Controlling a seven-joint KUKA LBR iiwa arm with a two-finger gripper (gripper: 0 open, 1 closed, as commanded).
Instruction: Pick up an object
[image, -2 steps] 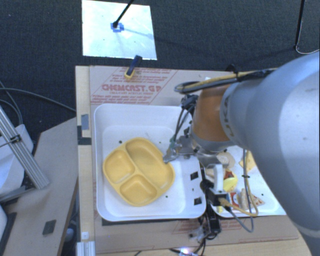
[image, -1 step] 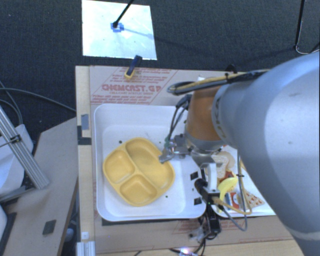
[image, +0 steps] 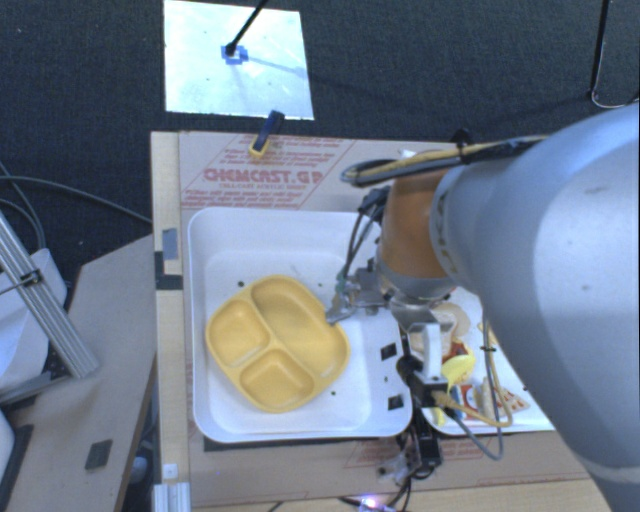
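Yellow tray (image: 275, 343) lies exposed; arm (image: 520, 260) hides right bin (image: 520, 415).

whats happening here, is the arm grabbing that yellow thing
A grey arm reaches in from the right, low over the seam between two white bins. A yellow tray with three compartments lies flat in the left bin, and nothing appears to be lifting it. The arm covers most of the right bin, where some small coloured items lie. The gripper sits under the wrist, so a grasp cannot be confirmed.
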